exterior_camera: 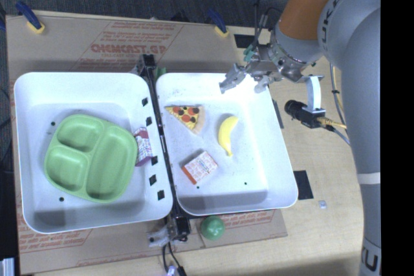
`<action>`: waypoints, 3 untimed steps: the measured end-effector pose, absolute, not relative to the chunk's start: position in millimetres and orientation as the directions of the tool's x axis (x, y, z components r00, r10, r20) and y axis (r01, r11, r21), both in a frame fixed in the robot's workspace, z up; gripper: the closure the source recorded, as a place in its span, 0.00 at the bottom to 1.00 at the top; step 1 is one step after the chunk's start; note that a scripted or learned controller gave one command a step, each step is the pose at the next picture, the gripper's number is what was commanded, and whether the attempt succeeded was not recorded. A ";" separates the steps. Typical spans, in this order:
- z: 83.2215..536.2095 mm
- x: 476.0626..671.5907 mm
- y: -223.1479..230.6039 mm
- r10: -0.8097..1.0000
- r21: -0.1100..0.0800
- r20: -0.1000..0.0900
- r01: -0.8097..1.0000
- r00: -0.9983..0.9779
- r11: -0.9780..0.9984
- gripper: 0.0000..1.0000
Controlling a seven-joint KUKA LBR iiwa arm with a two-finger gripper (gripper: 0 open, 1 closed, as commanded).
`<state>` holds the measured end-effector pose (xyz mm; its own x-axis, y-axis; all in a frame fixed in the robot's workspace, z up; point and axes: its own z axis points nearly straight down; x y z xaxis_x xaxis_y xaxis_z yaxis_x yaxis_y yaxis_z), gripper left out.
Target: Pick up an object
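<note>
Gripper point(246, 81) sat over the right bin's point(279, 168) far rim, fingers spread, nothing between them. Right bin held a flat pizza slice point(186, 116), a smooth curved banana point(226, 134) and a small boxy carton point(200, 167), all apart with bare white floor around them. Banana lay nearest the gripper. Left bin point(26, 139) held a green divided plate point(90, 156), with a wrapper point(143, 144) beside it.

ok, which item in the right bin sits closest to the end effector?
The yellow plastic banana, directly below the end effector; the pizza slice and orange packet lie farther.
</note>
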<state>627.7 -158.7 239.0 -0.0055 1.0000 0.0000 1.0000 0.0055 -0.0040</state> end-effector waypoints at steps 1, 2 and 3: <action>149.5 548.8 -211.9 1.000 -0.006 0.000 1.000 -0.005 0.005 0.00; 103.9 585.3 -210.7 1.000 -0.004 -0.001 1.000 -0.007 0.007 0.00; 114.6 585.8 -210.7 1.000 -0.004 -0.001 1.000 -0.011 0.011 1.00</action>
<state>585.8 -210.7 114.6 -0.0111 0.9999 -0.0012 0.9999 0.0111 -0.0039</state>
